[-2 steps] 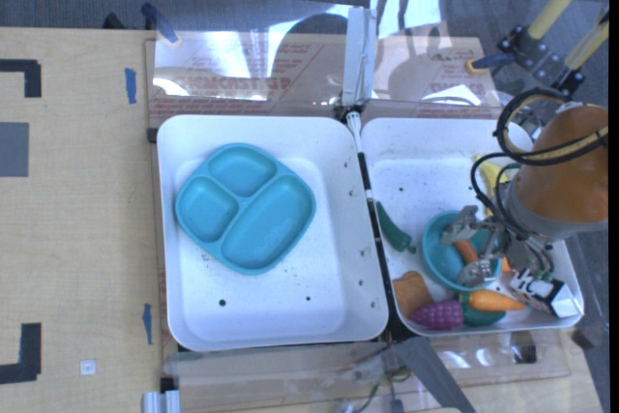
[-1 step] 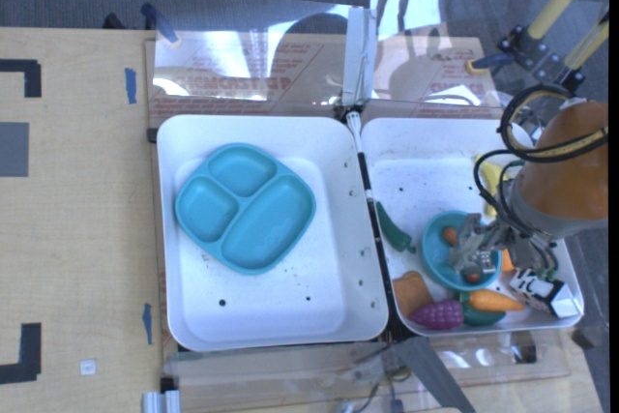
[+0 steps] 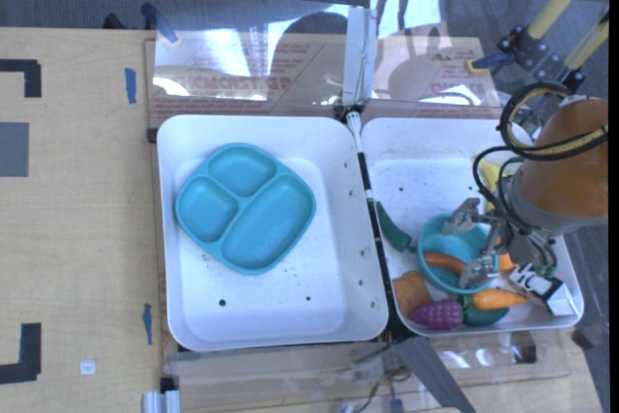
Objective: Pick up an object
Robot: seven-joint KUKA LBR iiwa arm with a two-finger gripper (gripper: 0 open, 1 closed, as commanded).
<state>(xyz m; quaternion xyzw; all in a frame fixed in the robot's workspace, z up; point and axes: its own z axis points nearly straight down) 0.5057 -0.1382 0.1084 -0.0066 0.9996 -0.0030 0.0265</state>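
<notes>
In the right bin point(image 3: 426, 155), a blue bowl point(image 3: 435, 239) lies with an orange piece point(image 3: 443, 260) inside it. My gripper point(image 3: 470, 244) hangs over the bowl's right side, open, one finger point(image 3: 467, 212) at the bowl's far rim and the other near its front rim. Nothing is visibly gripped between them. Purple grapes point(image 3: 435, 313) lie at the bin's front edge, with a tan piece point(image 3: 411, 287) beside them. An orange carrot point(image 3: 501, 299) lies just right of the grapes. A dark green piece point(image 3: 391, 227) lies left of the bowl.
The left bin point(image 3: 193, 305) holds a blue divided plate point(image 3: 246, 206). A yellow item point(image 3: 490, 175) peeks out behind the arm's cables. The orange-banded wrist point(image 3: 571, 164) covers the right bin's right side. A clear sheet point(image 3: 290, 53) stands behind both bins.
</notes>
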